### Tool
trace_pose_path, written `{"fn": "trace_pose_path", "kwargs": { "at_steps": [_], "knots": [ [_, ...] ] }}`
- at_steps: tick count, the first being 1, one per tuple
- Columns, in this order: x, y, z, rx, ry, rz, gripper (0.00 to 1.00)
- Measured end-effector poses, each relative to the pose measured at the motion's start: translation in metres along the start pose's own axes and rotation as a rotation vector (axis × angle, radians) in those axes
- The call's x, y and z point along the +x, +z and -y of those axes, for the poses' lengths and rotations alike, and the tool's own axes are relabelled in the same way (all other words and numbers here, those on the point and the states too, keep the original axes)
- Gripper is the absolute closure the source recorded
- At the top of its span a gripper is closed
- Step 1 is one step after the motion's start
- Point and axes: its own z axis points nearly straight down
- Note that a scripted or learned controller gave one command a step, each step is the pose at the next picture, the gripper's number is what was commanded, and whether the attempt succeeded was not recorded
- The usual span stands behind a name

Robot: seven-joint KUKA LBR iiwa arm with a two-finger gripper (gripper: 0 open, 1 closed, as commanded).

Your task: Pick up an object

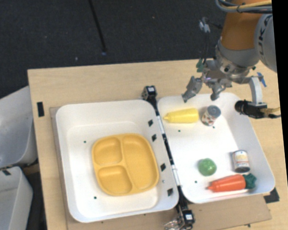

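You are looking down into a robotics lab cell: a bare plywood bench [41, 91] is carrying two white bins [67, 158] clipped side by side, an industrial arm [239, 28] is leaning in over its far right corner, and a toy carrot [230, 183] is serving as a prop.

Grey arm [266, 32] — broad orange band [240, 24] — dull metal two-finger hand [200, 97].
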Motion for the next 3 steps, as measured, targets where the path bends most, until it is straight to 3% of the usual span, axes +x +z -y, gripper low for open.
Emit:
{"fn": "trace_pose_path", "kwargs": {
  "at_steps": [1, 3],
  "knots": [
    [0.0, -0.008, -0.002, -0.014, -0.002, 0.0, 0.0],
    [-0.006, 0.116, -0.003, -0.009, 0.001, 0.003, 0.0]
  ]
}}
